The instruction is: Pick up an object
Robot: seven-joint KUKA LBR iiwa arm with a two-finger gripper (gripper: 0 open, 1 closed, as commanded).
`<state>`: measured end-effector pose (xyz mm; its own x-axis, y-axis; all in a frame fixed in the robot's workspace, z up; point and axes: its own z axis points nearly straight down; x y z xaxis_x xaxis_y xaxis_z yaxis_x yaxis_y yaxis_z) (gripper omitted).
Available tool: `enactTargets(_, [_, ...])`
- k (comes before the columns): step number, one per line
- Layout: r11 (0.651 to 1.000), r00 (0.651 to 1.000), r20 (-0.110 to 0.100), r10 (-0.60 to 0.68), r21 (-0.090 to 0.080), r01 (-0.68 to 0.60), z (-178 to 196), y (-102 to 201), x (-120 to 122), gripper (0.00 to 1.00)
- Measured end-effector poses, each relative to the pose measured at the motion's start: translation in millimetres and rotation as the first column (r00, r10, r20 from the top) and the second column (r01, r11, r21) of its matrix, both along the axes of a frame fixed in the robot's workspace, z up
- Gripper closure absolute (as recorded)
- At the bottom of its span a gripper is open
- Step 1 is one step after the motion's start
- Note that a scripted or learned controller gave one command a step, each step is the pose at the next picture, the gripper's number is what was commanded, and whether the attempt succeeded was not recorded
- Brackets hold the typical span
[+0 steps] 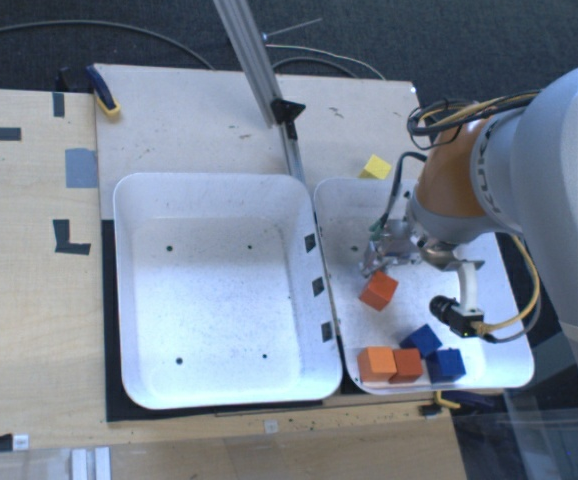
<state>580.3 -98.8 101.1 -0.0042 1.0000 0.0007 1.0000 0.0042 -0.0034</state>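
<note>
An orange-red cube [378, 291] sits tilted in the middle of the right bin [341, 218]. My gripper [377, 264] hangs directly over the cube's upper edge, touching or nearly touching it. The wrist hides the contact, so I cannot tell whether the cube is gripped. At the bin's front edge lie an orange block [374, 364], a red-orange block [406, 365] and two blue blocks [422, 339] [447, 364], close together.
The left bin [129, 268] stands beside the right one, sharing a raised wall. A yellow block [375, 167] lies on the bench behind the right bin. A slanted metal pole [254, 58] crosses above the bins' back edge. Cables loop off my wrist on the right.
</note>
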Motion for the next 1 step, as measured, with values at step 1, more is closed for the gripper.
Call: enactTargets(1, [1.000, 1.000, 0.004, -0.003, -0.001, 0.003, 6.4, -3.0, 24.1, 1.00])
